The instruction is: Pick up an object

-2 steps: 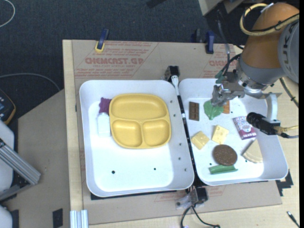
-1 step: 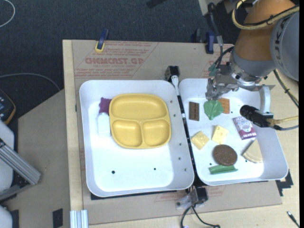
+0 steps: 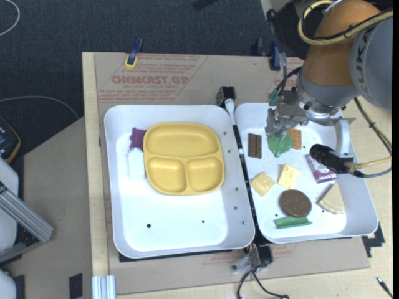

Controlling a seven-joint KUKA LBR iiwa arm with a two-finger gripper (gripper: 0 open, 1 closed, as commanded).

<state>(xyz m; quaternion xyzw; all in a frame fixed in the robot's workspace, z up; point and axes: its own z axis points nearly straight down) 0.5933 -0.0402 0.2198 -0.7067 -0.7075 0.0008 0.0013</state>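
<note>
I see the desk [image 3: 100, 167] carrying two white bins. Left bin [image 3: 174, 229] has a yellow divided plate [image 3: 184, 156] with a white-and-purple bottle [image 3: 135, 153] just beside it. Right bin [image 3: 355, 220] has my tool [image 3: 283, 126] low over a green leafy piece [image 3: 280, 144]; fingers' state I cannot tell. Near it: brown round cookie [image 3: 294, 202], two cheese pieces [image 3: 288, 175], brown bar [image 3: 254, 145], green bean [image 3: 292, 222].

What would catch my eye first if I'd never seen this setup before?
Probably the big yellow divided tray sitting in the left white bin. Next, the grey arm's orange band at upper right, with its hand low over a green item among small food-like pieces in the right bin.
</note>
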